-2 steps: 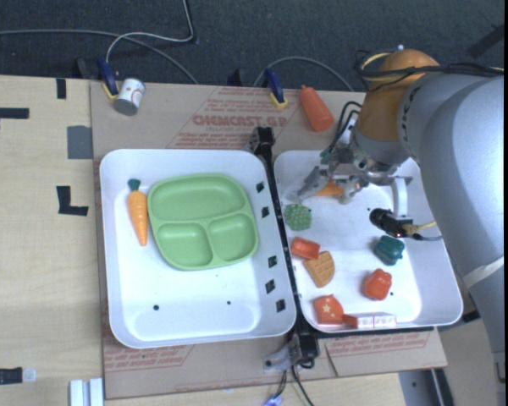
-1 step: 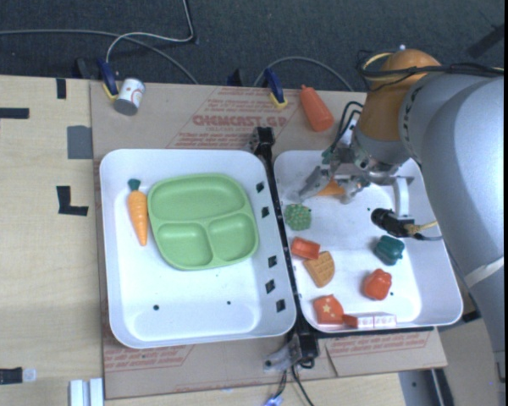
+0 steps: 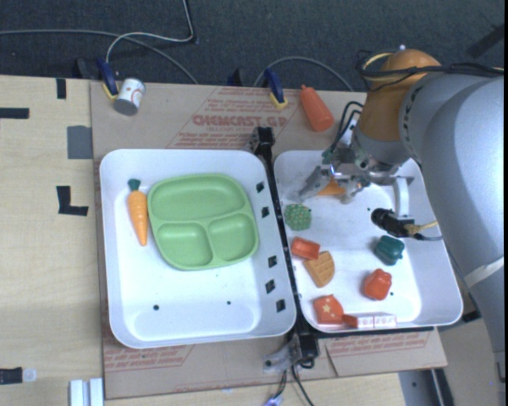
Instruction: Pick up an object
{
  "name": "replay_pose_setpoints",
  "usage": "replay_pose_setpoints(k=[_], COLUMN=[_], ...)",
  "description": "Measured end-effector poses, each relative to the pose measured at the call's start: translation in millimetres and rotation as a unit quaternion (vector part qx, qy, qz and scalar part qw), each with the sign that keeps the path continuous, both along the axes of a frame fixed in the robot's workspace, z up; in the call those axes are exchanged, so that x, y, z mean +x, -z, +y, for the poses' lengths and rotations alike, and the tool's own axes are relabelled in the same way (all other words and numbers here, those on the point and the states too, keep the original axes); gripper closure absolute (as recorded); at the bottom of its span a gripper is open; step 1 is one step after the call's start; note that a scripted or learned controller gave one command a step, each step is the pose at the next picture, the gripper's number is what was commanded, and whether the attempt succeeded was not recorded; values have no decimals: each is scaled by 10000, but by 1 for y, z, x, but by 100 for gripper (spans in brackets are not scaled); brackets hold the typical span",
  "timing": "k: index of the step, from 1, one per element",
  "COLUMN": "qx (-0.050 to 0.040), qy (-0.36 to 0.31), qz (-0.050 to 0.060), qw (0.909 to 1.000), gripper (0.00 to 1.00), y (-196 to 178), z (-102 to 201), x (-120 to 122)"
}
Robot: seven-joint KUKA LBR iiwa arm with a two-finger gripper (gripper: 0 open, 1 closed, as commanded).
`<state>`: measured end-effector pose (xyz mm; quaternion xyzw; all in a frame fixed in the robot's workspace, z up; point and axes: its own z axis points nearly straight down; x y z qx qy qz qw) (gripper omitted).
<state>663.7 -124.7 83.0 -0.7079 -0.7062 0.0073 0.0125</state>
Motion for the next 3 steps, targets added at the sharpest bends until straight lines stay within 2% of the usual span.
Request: replay_pose_setpoints(k=[3], qx=[-2], qy=[-1], qz=[-5], qw=[10000], gripper=[0], y=[0], z=[-2], x=[0])
